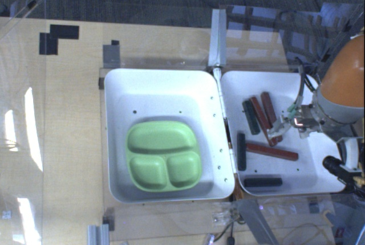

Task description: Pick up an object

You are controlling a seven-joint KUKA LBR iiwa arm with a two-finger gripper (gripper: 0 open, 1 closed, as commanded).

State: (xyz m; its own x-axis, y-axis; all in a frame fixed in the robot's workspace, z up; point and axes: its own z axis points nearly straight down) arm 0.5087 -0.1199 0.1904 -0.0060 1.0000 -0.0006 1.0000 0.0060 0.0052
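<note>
A pale wooden worktop (68,141) carries two shallow white bins. The left bin (122,87) holds a green three-compartment plastic tray (163,154); the right bin (239,87) holds dark red sticks (272,151) and black bars (263,182) — scattered near its centre. The gripper (285,124) hovers at the sticks' three o'clock side — its grip cannot be told.

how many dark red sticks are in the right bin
3. Two lie side by side near the top of the right bin; a third lies across the middle. The arm may hide more.
</note>
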